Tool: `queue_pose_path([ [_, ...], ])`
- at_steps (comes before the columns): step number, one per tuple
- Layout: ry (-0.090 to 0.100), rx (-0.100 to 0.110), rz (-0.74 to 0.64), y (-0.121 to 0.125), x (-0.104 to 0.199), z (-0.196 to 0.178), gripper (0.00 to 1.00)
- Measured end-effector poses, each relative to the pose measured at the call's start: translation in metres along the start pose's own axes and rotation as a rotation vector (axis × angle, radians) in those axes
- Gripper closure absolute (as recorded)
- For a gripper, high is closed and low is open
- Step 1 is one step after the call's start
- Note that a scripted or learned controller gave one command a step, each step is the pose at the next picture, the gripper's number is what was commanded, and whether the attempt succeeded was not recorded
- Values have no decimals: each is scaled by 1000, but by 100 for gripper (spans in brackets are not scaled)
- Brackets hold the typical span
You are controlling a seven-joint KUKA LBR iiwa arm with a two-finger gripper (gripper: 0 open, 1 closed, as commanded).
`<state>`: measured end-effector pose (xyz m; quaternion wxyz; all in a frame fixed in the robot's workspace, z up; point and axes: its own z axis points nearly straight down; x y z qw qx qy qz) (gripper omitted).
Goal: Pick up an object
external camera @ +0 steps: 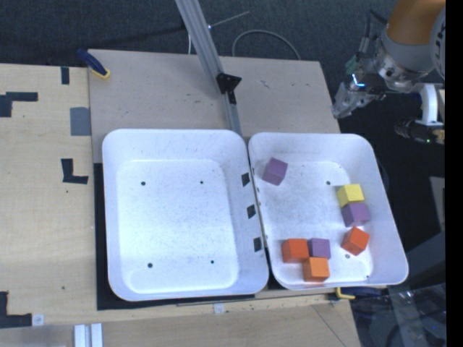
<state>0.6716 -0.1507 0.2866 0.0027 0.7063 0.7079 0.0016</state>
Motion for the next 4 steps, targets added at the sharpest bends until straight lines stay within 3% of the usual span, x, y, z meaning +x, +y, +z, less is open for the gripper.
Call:
queue_pose_path([
  [3, 4, 9, -5, -60, 167, 21, 100],
  [4, 3, 10, -4, -80, 209, 30, 100],
])
